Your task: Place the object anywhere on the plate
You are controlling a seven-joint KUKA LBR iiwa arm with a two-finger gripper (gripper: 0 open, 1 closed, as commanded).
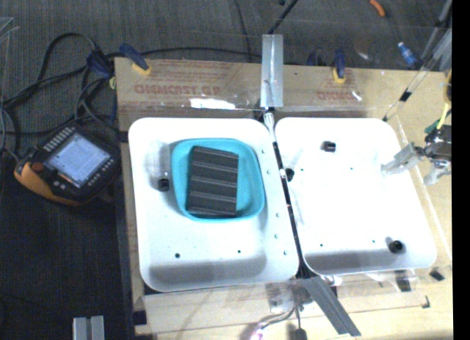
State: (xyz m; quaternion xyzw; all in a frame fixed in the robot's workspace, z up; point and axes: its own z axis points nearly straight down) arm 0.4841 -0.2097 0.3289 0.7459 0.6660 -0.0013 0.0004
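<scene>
A wooden desk (183,85) is seen from above at a slant, carrying two shallow white plastic bins side by side. Nearest the viewer, at about five o'clock in the right-hand bin (352,258), a small black round piece (395,245) is seen lying on the white floor. In the left-hand bin (198,261), a turquoise rounded-square plate (253,184) is set near the middle, and the dark grey ribbed rectangular block (213,181) is found resting flat on it, well inside the plate's rim. At nine o'clock from the plate, just beside its edge, a small dark object (163,182) is seen on the bin floor.

At three o'clock in the scene, by the right bin's right rim, the metallic two-finger gripper (418,161) is seen, well apart from the plate. Whether the fingers are spread or closed cannot be told; nothing is visible between them.

Farther back, at twelve o'clock in the right bin, a small black cube-like piece (328,146) is seen. Beyond the desk's left edge, at nine o'clock, a grey and orange handheld control pendant (70,164) with a lit screen is laid on the dark carpet.
</scene>
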